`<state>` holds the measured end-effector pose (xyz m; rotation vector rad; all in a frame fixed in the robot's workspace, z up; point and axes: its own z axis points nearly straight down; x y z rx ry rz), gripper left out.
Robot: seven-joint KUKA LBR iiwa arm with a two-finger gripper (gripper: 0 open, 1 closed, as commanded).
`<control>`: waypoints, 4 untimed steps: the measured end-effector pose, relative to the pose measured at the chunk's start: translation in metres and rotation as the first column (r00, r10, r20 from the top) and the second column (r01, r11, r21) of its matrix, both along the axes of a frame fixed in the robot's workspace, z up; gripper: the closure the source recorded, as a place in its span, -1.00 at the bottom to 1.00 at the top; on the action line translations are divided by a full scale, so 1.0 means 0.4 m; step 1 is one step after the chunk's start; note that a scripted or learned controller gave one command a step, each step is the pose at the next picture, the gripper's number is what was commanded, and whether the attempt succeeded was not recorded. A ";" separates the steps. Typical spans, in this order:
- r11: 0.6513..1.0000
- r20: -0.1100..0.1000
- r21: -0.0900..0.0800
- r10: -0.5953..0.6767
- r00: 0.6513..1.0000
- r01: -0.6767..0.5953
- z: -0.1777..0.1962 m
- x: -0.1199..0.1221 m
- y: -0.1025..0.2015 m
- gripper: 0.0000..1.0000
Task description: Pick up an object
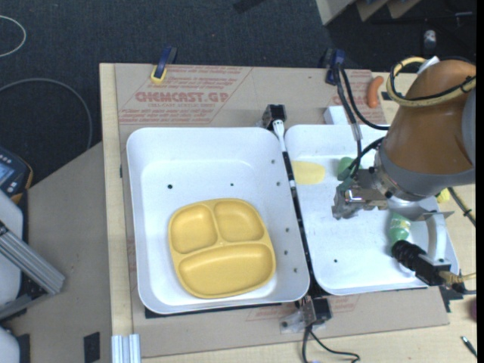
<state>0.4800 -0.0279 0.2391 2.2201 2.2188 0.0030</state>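
Over the right-hand bin (pixel 340 259) on the table (pixel 189 97), the KUKA arm (pixel 427 119) hangs its pincer (pixel 349 200) low above the white floor, with nothing visibly in its grip. Whether the pincer is open or closed cannot be told from this angle. Candidates for the pick lie close by: a flat yellow piece (pixel 308 173) just beside the divider between the bins, a small green item (pixel 345 165) partly hidden behind the wrist, and a green-and-white object (pixel 398 228) on the pincer's far side. A yellow divided plate (pixel 221 246) rests well apart in the left bin (pixel 189 157). By the look of it, the task stands at the approach: no object is lifted, and the grasp and the raise are both left to do.
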 end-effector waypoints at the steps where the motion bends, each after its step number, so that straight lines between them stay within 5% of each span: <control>1: 1.000 0.001 0.002 0.008 1.000 -0.008 0.061 -0.001 0.147 1.00; 3: 1.000 0.003 0.000 0.002 1.000 -0.002 0.108 0.001 0.139 1.00; 4: 1.000 0.005 0.002 0.006 1.000 -0.006 0.266 0.000 0.224 1.00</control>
